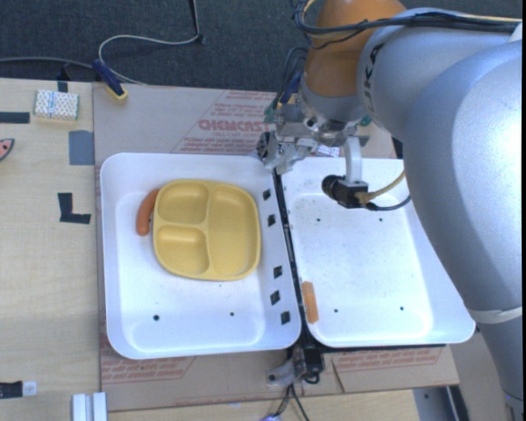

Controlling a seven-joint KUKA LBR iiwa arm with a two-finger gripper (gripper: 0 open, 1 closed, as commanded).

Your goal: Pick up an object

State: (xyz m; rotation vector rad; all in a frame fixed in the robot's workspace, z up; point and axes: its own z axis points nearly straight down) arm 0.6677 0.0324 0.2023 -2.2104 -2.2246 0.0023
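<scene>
The gripper [279, 154] is seen at the bins' far divider; its state cannot be told. Below-left of it, the yellow divided plate [206, 229] is judged light, stiff and slippery, best taken by its rim beside the orange sausage [144, 213].

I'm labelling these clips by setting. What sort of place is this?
Probably a robotics lab test bench: a grey arm reaches over two white bins, loose cables trail behind, and tape marks dot the wooden top.
</scene>
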